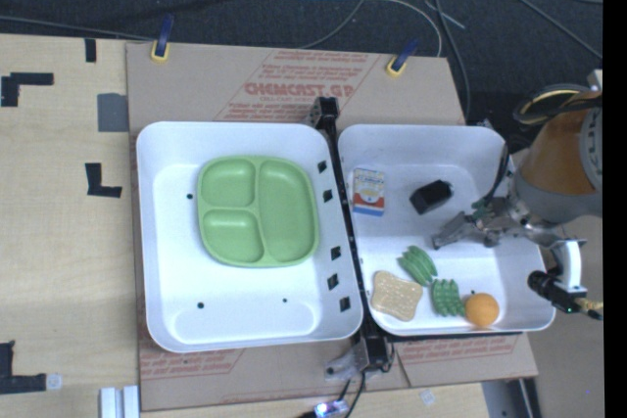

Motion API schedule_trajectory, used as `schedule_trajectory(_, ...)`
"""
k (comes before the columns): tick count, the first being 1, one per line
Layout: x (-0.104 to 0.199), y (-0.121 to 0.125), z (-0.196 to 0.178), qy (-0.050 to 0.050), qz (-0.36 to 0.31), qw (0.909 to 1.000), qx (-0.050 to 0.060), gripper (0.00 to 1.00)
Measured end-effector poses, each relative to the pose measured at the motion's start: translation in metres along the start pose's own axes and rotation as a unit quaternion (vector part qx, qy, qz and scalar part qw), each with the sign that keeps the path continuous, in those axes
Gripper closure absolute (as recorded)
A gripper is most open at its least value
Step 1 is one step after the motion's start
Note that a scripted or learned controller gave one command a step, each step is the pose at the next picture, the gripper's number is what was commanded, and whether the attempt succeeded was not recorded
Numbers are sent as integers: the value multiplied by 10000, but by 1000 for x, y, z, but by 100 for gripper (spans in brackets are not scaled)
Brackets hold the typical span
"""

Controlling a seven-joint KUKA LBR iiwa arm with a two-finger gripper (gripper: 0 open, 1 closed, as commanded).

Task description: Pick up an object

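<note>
The grey KUKA arm with its orange band [560, 157] comes in from the right edge of the camera view, its bulky wrist section sitting at mid-height on that side. From the wrist, the metal 2-finger gripper [446, 236] stretches leftward and slightly downward, lying low at a shallow slant. Its 2 slim grey fingers [453, 229] point left and taper towards the tips, with nothing visible between them. A black fitting with a white bracket [560, 281] juts out below the wrist.
</note>
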State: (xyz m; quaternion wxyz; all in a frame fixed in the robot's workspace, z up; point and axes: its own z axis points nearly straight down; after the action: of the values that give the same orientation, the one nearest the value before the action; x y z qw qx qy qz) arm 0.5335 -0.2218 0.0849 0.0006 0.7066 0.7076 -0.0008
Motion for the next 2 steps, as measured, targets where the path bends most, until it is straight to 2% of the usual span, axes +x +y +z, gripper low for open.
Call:
schedule_trajectory(1,-1,1,-12,-17,-1,10000,-24,100)
schedule_trajectory(2,0,-7,-58,7,6,10000,-11,100)
